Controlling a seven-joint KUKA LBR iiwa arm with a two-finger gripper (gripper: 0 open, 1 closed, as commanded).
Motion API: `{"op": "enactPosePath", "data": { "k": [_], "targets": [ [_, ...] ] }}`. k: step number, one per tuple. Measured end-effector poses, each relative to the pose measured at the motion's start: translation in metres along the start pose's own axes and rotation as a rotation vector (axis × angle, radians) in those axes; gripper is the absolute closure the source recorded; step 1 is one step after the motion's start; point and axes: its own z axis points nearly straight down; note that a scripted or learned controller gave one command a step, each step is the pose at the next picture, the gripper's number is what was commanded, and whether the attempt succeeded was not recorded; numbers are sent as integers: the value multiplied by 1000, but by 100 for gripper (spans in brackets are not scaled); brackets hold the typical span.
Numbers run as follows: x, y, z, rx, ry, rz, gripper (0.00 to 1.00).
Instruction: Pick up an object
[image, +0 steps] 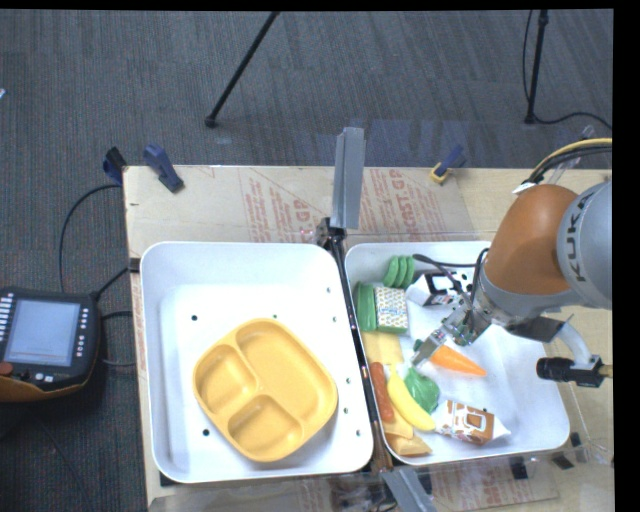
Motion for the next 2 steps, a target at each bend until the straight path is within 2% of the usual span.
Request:
{"op": "enactPosePath", "data": {
  "k": [1, 2],
  "targets": [
    [-1, 1, -9, -1, 1, 5, 100],
    [-1, 0, -9, -1, 1, 5, 0]
  ]
}}
